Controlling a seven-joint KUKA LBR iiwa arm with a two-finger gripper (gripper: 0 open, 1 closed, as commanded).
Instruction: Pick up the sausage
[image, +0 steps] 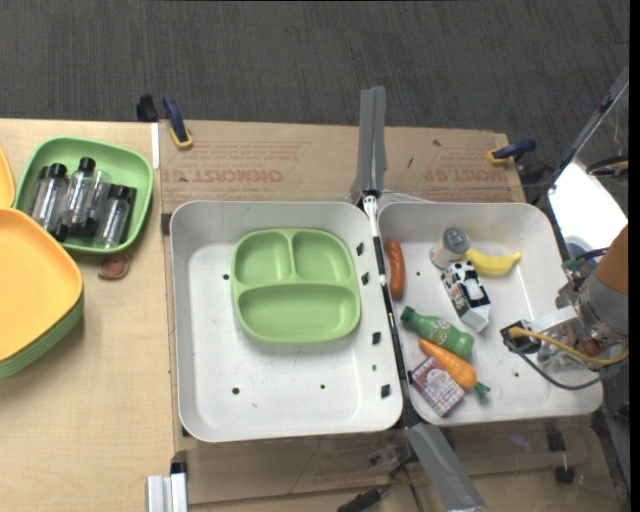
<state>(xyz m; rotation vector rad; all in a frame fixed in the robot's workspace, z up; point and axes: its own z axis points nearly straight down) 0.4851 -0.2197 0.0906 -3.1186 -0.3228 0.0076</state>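
The sausage (396, 268), reddish-brown and oblong, lies along the left wall of the right bin (535, 392), close to the divider between the two bins. My gripper (578, 328) hangs over the right edge of that bin, far to the right of the sausage, with nothing seen in it. The milk carton and other items lie between it and the sausage.
The right bin also holds a black-and-white milk carton (468, 292), a banana (496, 262), a grey-capped jar (454, 243), a green bottle (438, 332), a carrot (449, 363) and a pink packet (436, 386). A green divided plate (296, 284) sits in the left bin (200, 390).
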